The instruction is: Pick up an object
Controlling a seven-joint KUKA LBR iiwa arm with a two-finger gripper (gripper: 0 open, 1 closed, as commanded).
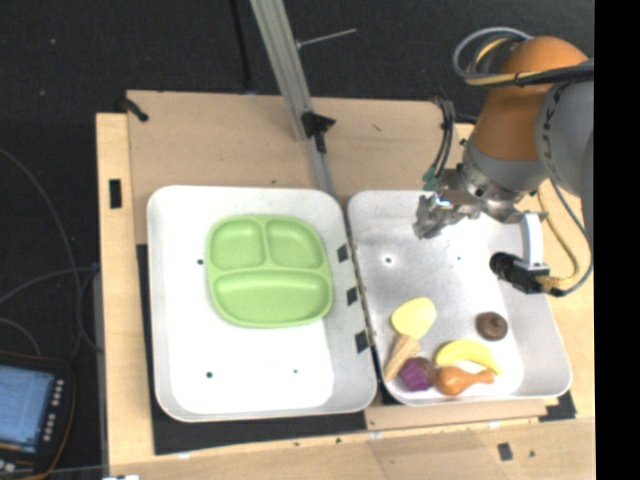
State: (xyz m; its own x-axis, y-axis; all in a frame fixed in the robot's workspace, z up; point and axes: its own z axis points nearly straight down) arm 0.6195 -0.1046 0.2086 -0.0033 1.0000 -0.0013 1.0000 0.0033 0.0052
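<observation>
- Toys are sitting bunched in the near corner of the right bin [400,218], and I am reading that as the reason the arm is working on that side of the bench [200,138].
- I am seeing a yellow ice-cream cone toy [408,330] lying tilted near the bin's left wall, its cone end pointing down toward a purple toy [415,374] that is touching or just beside it.
- I am seeing a toy banana [468,354] lying flat just beside an orange-brown drumstick-like toy [460,377] by the near rim; the two look to be touching.
- I am seeing a small brown round piece [490,325] sitting a little apart, toward the right wall, which in my judgement is making it the cleanest single target.
- I am watching the gripper [432,218] hanging over the far part of the right bin, well apart from every toy, with bare bin floor beneath it; nothing is showing between its tips, and I cannot tell how it is set, clenched or released.
- I am noting a green divided plate [270,271] lying flat in the left bin [180,368], its compartments holding nothing, so it is playing no part in this pick.
- I am judging the pick as not yet made: the arm would need to travel toward the near rim before descending, and the crowded cluster is risking a grasp that nudges neighbours.
</observation>
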